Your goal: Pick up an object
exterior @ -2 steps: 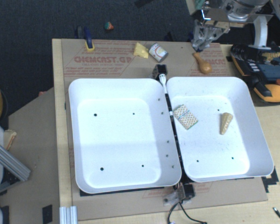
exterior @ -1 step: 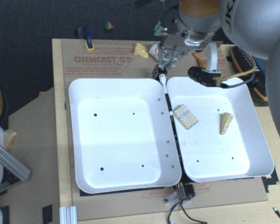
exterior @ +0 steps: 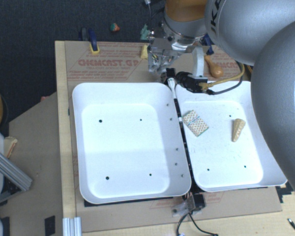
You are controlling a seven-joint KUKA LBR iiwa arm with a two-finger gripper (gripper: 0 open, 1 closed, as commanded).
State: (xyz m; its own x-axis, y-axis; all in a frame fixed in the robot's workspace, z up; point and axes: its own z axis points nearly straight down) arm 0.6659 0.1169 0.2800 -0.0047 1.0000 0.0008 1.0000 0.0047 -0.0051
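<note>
Above the bins' far edge, the gripper [exterior: 160, 63] hangs.
Nothing visible between its fingers; spread or pressed, I cannot tell. Pad [exterior: 195, 123] and cone [exterior: 237, 129] lie apart in the right bin [exterior: 226, 178], presumably awaiting picking.

The arm [exterior: 265, 28] is smooth, rounded grey casing with an orange band [exterior: 184, 6] above the wrist. Its end effector [exterior: 160, 63] is bare metal, with black cables [exterior: 194, 82] trailing beside it.
</note>
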